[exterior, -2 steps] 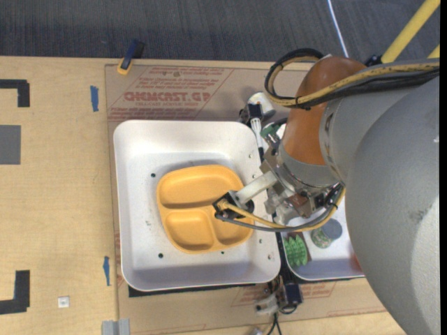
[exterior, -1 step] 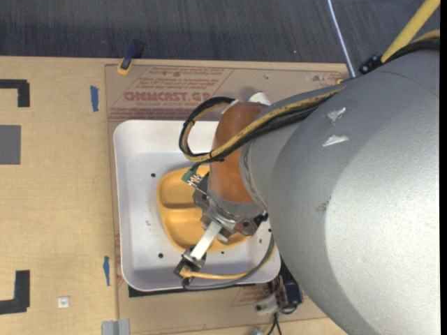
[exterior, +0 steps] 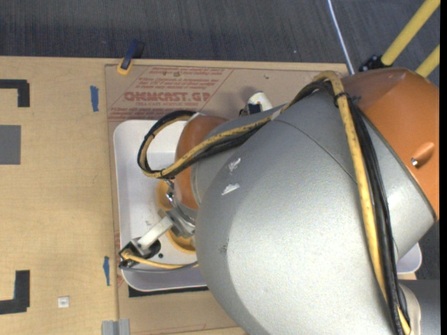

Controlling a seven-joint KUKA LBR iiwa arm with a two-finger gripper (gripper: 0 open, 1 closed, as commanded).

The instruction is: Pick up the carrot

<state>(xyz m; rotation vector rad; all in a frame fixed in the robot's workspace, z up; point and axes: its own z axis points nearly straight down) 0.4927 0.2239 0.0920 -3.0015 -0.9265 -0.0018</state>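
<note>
Grey arm (exterior: pixel 307 215) w/ orange band (exterior: pixel 401 124) covers most of the frame's right and centre. A white bin (exterior: pixel 126 187) shows at centre-left on the cardboard-covered tabletop (exterior: pixel 49 187) — bare white floor visible at its upper left, the rest hidden under the arm. Yellow-and-black cable (exterior: pixel 157 135) loops over the bin. Wrist end reaches down toward the bin's lower left; jaws' state can't be told. Carrot — can't locate it. Blue tape (exterior: pixel 94 98) marks the tabletop upper left.

Tan surface (exterior: pixel 49 208) with black corner marks and blue tape strips. Printed cardboard sheet (exterior: pixel 167 89) lies on it. Dark grey carpeted floor (exterior: pixel 174 12) beyond; yellow bar (exterior: pixel 412 23) at top right.
</note>
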